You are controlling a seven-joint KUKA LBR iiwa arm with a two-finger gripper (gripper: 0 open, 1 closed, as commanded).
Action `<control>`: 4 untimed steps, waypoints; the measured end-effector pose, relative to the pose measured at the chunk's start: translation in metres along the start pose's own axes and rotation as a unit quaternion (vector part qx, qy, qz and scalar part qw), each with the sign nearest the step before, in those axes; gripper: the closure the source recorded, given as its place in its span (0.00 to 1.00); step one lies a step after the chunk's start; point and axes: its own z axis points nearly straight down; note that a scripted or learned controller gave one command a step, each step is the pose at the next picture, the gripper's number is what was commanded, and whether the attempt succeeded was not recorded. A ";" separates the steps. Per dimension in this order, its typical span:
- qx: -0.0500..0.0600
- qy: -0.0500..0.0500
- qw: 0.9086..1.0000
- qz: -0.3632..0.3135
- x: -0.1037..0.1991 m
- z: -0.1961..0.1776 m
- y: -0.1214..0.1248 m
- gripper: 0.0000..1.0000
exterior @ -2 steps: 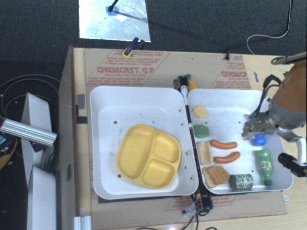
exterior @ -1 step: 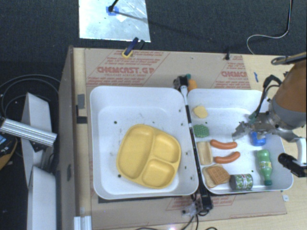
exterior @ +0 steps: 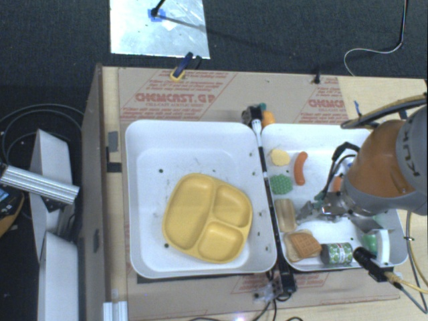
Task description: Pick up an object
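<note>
The right bin (exterior: 314,131) holds several small items: a yellow lemon-like piece (exterior: 280,157), an orange-red sausage (exterior: 300,168), a green ridged piece (exterior: 281,184), a pale tan stick (exterior: 286,214), a brown cracker (exterior: 303,245), a dark green can (exterior: 337,253) and a white-green bottle (exterior: 376,243). My gripper (exterior: 314,209) hangs low over the middle of this bin, just right of the tan stick and above the cracker. The grey and orange arm covers the bin's right part.
The left bin (exterior: 150,152) carries a yellow divided plate (exterior: 207,217). A black clamp (exterior: 255,116) sits at the top of the wall between the bins. Cables lie at the bench's left, and a metal sheet (exterior: 159,19) lies beyond the bench.
</note>
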 end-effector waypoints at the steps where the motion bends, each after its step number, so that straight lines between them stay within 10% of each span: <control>1: 0.000 0.000 1.000 -0.001 -0.034 0.010 0.076 0.00; 2: 0.000 0.001 1.000 -0.002 0.025 0.010 0.146 0.00; 3: 0.010 0.000 1.000 0.000 0.006 0.014 0.173 0.00; 4: -0.001 0.000 1.000 -0.005 0.008 -0.003 0.179 1.00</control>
